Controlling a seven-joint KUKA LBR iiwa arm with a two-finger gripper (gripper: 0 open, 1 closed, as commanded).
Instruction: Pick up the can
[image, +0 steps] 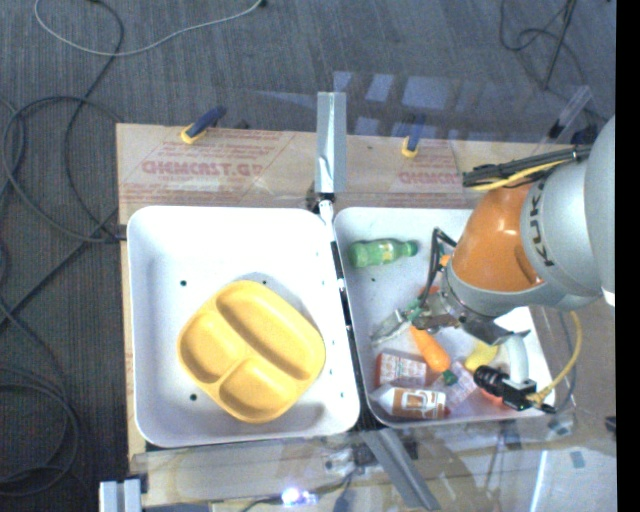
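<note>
1. Two-finger metal gripper (412, 320) on the grey arm with the orange band (490, 250) is hanging low over the right-hand shallow white bin (352, 300), in the thick of the clutter. I cannot tell whether it is spread or closed, because the wrist is blocking my line of sight, and I am seeing nothing held in it.
2. I am taking the short red-and-white cylinder lying on its side (400, 369) as the can. It is sitting near the bin's front left corner, just below the gripper.
3. I am worrying about a mistaken target. A brown cylinder with a white label (415, 402) is lying just beside the can against the front wall, and it is looking similar enough to be grabbed instead.
4. An orange carrot-shaped toy (432, 350) is lying right next to the can, so a descent could be landing on the toy or pinching both.
5. A can on its side may be rolling away towards the wall when nudged.
6. The green plastic bottle (380, 252) and the yellow moulded tray (252, 348) in the left bin are sitting well apart from the action, so I am not counting them as risks.
</note>
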